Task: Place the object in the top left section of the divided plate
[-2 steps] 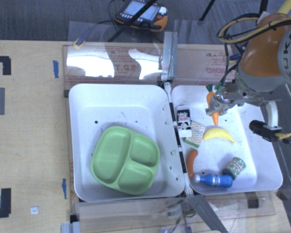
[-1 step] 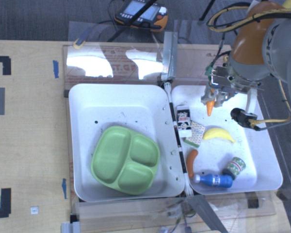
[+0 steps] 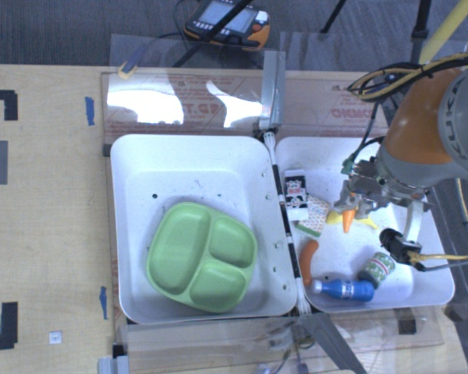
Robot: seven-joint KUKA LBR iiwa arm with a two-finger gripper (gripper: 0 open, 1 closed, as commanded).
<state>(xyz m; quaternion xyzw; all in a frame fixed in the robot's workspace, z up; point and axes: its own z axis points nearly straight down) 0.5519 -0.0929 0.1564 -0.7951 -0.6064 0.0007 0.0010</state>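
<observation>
The green divided plate [image 3: 202, 257] lies in the left bin [image 3: 132, 170], with three sections showing. My gripper [image 3: 351, 209] is low over the middle of the right bin [image 3: 437, 283]. A small orange carrot-shaped piece [image 3: 348, 221] sits right at its tip, and a bit of yellow [image 3: 370, 223] lies just to the right. The wrist blocks the contact, so whether the orange piece is gripped is hidden.
The right bin also holds a black-and-white box [image 3: 295, 191], a patterned packet [image 3: 313, 213], an orange-red sausage shape [image 3: 307, 260], a blue bottle [image 3: 345, 289] and a green can [image 3: 377, 268]. A raised double rim [image 3: 282, 209] separates the bins.
</observation>
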